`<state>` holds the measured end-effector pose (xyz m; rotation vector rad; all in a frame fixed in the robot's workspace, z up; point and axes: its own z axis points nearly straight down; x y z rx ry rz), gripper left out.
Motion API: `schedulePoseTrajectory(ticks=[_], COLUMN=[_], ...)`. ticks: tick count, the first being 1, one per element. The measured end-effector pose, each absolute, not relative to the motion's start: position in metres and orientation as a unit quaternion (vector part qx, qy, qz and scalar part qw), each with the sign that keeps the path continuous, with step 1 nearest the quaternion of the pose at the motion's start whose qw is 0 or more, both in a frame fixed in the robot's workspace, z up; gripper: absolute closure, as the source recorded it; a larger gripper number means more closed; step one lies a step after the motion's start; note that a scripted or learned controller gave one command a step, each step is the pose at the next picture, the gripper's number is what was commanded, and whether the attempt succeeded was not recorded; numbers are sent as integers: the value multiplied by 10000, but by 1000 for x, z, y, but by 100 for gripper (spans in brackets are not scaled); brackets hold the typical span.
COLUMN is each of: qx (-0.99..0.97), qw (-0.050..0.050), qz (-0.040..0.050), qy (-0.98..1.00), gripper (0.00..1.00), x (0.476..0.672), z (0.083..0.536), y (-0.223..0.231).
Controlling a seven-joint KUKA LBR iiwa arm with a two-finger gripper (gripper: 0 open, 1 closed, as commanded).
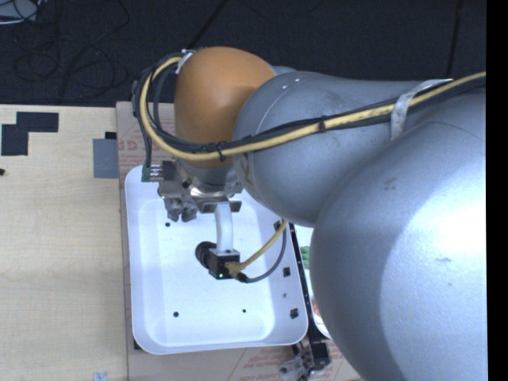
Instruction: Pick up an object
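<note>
The big grey arm [381, 213] with its orange band [218, 94] reaches in from the right and hangs over the left white bin [136, 292]; the gripper [181, 211] points down near the bin's far left corner, just above the white floor; nothing shows in its grip, and I cannot tell if it is apart or together. A few tiny dark dots [175, 314] sit on the bin's floor, some by the near edge and one by the far left corner. The one thing to pick that I can make out is a small green bit [303, 255]; it is thin and bright green; it peeks out just past the left bin's right edge, close under the arm; most of it is hidden, so I cannot tell its shape. The bins rest on a pale wooden bench [55, 252].
</note>
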<state>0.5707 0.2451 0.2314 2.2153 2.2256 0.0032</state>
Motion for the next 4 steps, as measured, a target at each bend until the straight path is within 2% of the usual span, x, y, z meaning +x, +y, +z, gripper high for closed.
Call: schedulePoseTrajectory(ticks=[1, 2, 3, 4], qx=[7053, 7066, 7054, 7075], qw=[-6, -11, -9, 22], qz=[-21, -50, -32, 56], qy=[7089, 7076, 7088, 7067], gripper=[0, 0, 0, 0], x=[568, 627, 637, 588], z=[229, 126, 84, 249], y=[244, 242, 243, 214])
